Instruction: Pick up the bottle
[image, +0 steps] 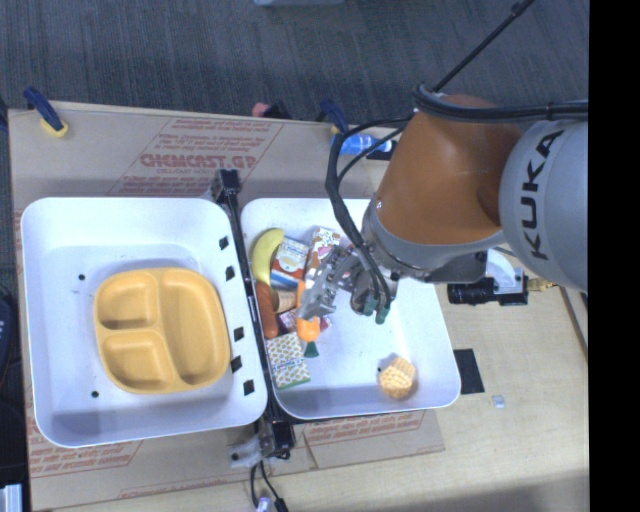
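A: L bin (50, 330)?
B: Yellow tray (160, 328).
A: R bin (430, 350)?
B: Banana (264, 252), cartons, corn (397, 377); bottle possibly in the pile under the tool (325, 290). Tool's opening: can't tell.

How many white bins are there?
2: the left bin holds a yellow tray; the right bin holds the toys under the gripper.

floor (150, 45): dark grey carpet | bench (530, 420): tan | cardboard sheet (200, 150): printed
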